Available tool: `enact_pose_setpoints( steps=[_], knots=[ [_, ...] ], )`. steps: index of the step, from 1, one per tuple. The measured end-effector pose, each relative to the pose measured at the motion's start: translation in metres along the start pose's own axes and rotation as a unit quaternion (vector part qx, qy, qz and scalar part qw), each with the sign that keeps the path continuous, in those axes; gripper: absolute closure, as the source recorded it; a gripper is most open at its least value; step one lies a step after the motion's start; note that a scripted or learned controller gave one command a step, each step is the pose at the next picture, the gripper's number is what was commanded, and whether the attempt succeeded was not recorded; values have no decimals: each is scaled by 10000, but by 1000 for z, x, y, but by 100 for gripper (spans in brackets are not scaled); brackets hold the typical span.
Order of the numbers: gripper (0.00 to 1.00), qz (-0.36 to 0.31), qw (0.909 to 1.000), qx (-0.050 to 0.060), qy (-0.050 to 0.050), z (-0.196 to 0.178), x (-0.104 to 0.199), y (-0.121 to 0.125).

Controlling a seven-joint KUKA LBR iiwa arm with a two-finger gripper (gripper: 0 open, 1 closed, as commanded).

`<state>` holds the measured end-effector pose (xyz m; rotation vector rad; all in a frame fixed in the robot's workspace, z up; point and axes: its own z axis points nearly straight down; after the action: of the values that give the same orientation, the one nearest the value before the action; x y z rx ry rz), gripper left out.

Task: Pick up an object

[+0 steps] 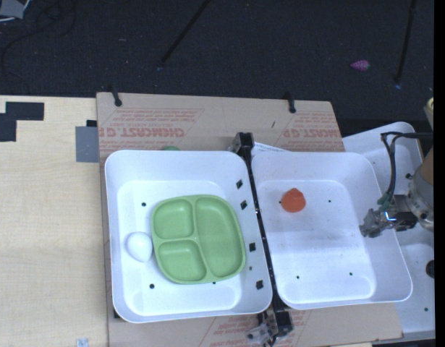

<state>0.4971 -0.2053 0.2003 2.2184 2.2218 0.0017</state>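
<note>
Small round orange-red object (293,200) in upper middle of right white shallow bin (352,288), grey metal gripper (373,225) at that bin's right rim, grip state cannot be told, green three-compartment plastic plate (197,238) and white egg-shaped ball (140,246) in left white bin (128,295).

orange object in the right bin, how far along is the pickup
Nothing looks picked yet. The orange object lies on the floor of the right bin, apart from the hand, which sits at that bin's right wall. Left: reach it, grasp, lift. The green tray and white ball lie in the left bin.
</note>
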Motion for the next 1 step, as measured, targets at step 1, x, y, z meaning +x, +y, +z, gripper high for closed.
enact_pose_setpoints(
  steps=[1],
  knots=[
    [100,-1,10000,-8,-3,-53,-1,1]
  ],
)
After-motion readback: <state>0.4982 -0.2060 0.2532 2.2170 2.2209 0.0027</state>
